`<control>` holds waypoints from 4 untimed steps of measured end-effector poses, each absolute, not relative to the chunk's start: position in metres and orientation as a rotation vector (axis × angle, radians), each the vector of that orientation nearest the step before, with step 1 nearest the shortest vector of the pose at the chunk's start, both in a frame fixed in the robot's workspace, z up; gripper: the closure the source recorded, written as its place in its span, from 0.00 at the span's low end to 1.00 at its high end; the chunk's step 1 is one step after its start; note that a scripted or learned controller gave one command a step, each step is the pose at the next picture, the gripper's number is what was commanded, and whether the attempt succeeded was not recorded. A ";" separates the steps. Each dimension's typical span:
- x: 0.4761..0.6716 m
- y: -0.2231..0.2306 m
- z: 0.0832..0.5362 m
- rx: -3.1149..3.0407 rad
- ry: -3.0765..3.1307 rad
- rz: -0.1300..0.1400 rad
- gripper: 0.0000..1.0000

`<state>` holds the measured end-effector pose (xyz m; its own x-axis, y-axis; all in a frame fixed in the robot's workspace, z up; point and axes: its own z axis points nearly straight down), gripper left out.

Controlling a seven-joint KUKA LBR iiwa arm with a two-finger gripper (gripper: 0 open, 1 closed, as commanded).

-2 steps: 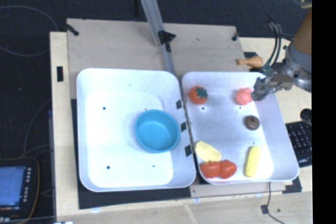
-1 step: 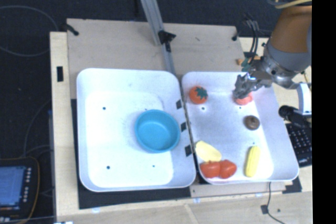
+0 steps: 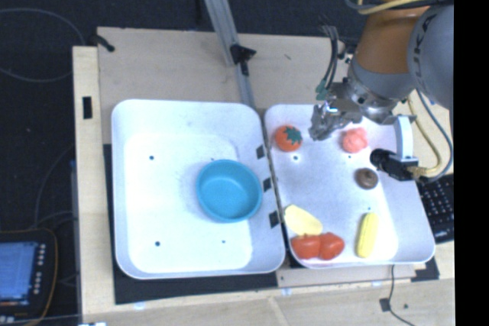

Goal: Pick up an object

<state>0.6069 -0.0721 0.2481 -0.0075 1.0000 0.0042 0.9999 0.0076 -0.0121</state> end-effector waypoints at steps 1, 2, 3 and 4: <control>0.621 -0.013 0.241 -2.209 -2.228 0.003 1.00; 0.647 0.032 0.245 -2.212 -2.231 -0.003 1.00; 0.657 0.084 0.235 -2.211 -2.231 -0.001 1.00; 0.656 0.080 0.235 -2.216 -2.227 0.001 0.00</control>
